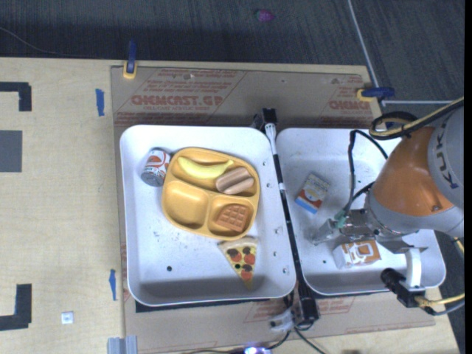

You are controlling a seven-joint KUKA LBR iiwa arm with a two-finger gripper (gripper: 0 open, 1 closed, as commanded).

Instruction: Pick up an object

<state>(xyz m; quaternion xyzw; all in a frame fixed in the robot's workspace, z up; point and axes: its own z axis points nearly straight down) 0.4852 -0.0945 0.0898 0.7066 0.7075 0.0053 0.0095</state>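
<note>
One fixed camera above my bench (pixel 59 198), looking down at a slant. Both white bins fall in frame: left bin (pixel 140 271), right bin (pixel 324 142). Far bench edge and dark floor along the top. My arm (pixel 417 179) enters from the right. Moderate distance; no second view.

The arm (pixel 420 186) runs off the right edge, its bulk hiding the gripper's (pixel 341 226) fingers; beside the gripper, an orange-and-white packet (pixel 359 254) lies partly covered.
</note>
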